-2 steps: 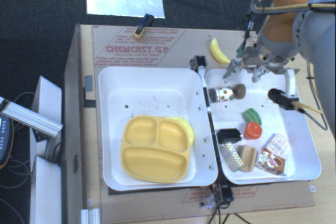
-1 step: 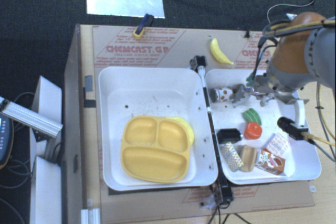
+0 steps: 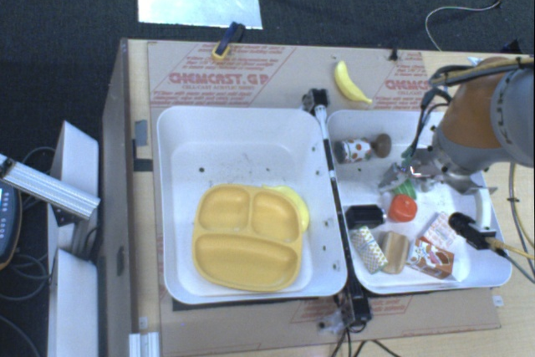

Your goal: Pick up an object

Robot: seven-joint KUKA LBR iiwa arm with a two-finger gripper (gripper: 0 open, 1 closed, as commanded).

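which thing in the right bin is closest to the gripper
The red tomato-like object, sitting just below the gripper. The black block, snack packet and spotted mushroom toy lie farther off.

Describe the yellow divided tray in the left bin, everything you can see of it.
The yellow tray lies flat and right side up on the floor of the left bin, toward its near edge. It looks like smooth moulded plastic, with rounded corners and three compartments: two small ones on the far side and one long one on the near side, nothing lying in them. It sits slightly skewed to the bin walls. A paler yellow thing peeks out from under its right far corner, touching it.
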